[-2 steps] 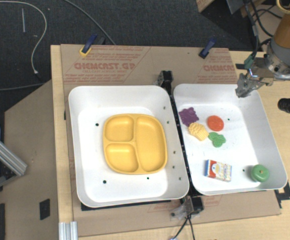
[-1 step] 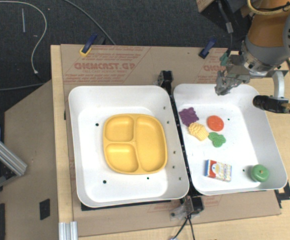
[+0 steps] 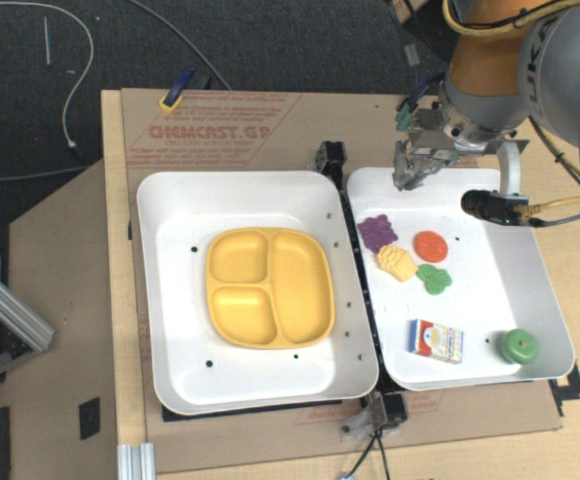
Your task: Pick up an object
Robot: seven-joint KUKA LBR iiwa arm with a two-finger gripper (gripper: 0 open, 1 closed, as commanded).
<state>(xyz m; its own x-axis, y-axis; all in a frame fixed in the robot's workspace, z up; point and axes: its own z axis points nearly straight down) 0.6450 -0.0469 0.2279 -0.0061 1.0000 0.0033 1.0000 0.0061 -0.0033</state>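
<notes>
The right bin holds the candidate objects: purple grapes near its left wall, a yellow corn piece just below them, an orange disc beside the corn, a green piece under the disc, a small carton lower down, and a green round toy in the bin's lower right corner. The gripper hangs over the bin's upper left corner, above the grapes, holding nothing; whether its fingers are spread cannot be told. The left bin holds a yellow divided plate.
</notes>
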